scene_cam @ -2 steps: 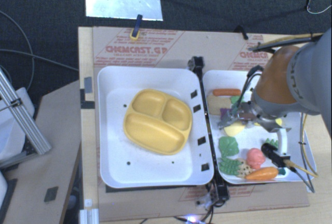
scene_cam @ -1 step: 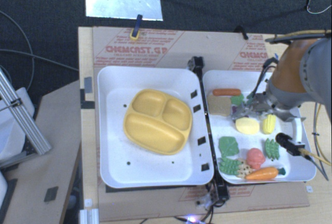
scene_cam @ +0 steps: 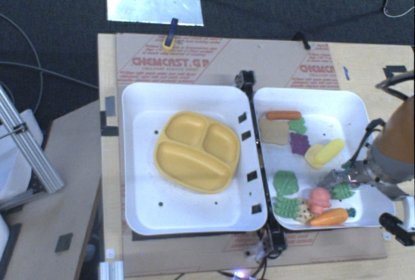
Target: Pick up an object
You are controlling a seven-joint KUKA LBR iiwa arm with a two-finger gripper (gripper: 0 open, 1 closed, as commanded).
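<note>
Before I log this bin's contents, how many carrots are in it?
2. One carrot lies at the far edge of the right bin; the other carrot lies at its near edge. The arm may hide more.

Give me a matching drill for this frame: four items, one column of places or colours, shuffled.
Items:
1. divided plate
2. carrot with green top
3. purple grapes
4. claw

Descriptions:
A. front edge of right bin
B. yellow, in left bin
C. middle of right bin, beside the lemon-yellow piece
D. low over right bin's right side

Pairs: 1-B, 2-A, 3-C, 4-D
</note>
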